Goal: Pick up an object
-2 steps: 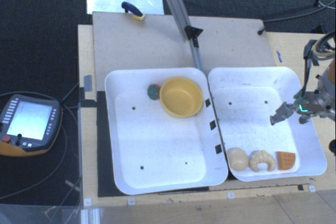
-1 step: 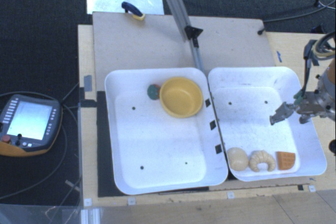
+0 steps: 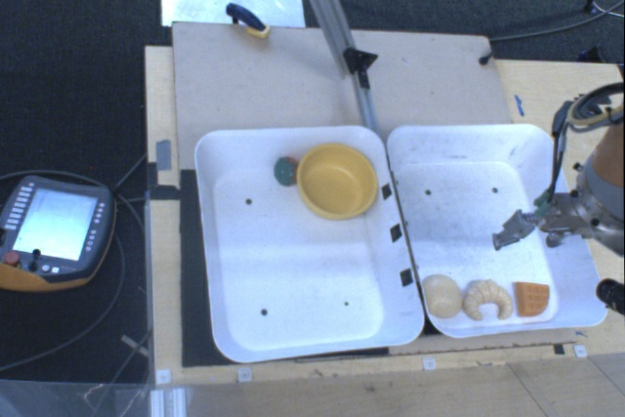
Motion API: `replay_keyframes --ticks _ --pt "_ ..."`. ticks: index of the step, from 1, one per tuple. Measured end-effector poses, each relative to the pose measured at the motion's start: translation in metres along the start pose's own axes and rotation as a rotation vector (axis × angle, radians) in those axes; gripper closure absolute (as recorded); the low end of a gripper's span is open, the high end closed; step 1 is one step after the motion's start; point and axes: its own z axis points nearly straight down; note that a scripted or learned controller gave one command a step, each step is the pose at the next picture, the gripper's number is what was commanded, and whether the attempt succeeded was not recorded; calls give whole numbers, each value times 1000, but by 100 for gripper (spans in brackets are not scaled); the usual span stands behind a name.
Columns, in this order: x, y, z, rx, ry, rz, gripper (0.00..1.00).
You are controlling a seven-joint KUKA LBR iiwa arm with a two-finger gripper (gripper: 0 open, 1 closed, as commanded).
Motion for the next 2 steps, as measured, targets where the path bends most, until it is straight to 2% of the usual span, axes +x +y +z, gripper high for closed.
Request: replay_keyframes --ticks 1,2 --pt "10 -3 49 1 0 -1 0" --pt "2 -5 107 1 0 0 0"
